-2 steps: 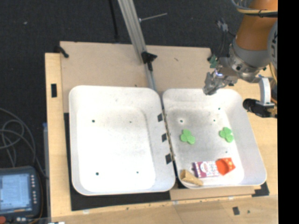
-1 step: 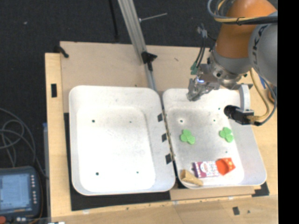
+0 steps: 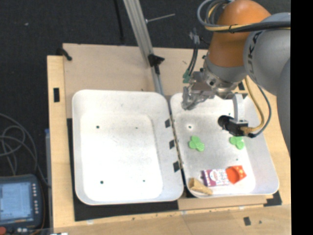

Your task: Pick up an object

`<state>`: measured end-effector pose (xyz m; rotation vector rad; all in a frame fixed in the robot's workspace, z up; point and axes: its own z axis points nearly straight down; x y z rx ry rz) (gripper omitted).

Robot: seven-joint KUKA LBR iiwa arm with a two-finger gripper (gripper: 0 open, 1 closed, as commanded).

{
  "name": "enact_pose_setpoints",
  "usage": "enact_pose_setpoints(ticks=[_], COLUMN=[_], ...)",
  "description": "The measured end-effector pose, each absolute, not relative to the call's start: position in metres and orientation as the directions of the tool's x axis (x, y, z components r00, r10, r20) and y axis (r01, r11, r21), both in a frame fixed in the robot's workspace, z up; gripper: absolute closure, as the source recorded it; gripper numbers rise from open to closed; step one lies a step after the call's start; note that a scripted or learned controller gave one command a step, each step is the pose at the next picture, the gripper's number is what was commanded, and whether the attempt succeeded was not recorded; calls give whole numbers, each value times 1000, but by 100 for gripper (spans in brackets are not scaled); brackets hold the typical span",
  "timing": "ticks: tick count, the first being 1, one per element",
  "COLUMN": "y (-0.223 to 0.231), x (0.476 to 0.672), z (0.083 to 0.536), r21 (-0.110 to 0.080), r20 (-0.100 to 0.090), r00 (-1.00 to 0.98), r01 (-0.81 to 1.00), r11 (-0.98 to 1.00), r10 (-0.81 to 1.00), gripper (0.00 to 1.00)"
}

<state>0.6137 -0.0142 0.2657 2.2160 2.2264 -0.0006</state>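
- Step in hand, as judged: approach only. The gripper [image 3: 191, 101] is seen over the far left corner of the right bin [image 3: 261, 131], poised above bare white floor, and nothing is carried.
- Candidate objects are all found in the right bin. A green piece [image 3: 196, 143] lies nearest, toward the near side of the gripper; a second green piece [image 3: 237, 142] lies further right, just beside the black fitting [image 3: 230, 124] that hangs from the arm on its cable.
- Along the near edge of that bin a purple-and-white carton [image 3: 215, 177] is noted, with an orange-red object [image 3: 235, 174] touching or nearly touching its right end, and a tan object [image 3: 198, 185] at its left end against the rim.
- The left bin [image 3: 80, 106] is recorded as holding only small dark specks.
- Next move, as judged: the gripper would need to be shifted toward the near side and centred over the nearest green piece before being lowered. That piece sits apart from its neighbours, so less crowding is expected there than at the carton cluster.
- Hand state: the fingers are seen from above as one grey mass. Whether they are spread or closed cannot be told. Nothing is seen between them.
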Motion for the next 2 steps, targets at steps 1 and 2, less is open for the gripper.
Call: enact_pose_setpoints(ticks=[1, 2], y=[30, 86], x=[588, 581], z=[256, 253], r21=[-1, -1], r20=[0, 2], r00=[-5, -7], r01=[1000, 1000], r11=[5, 7], r10=[1000, 1000], gripper=[100, 100])
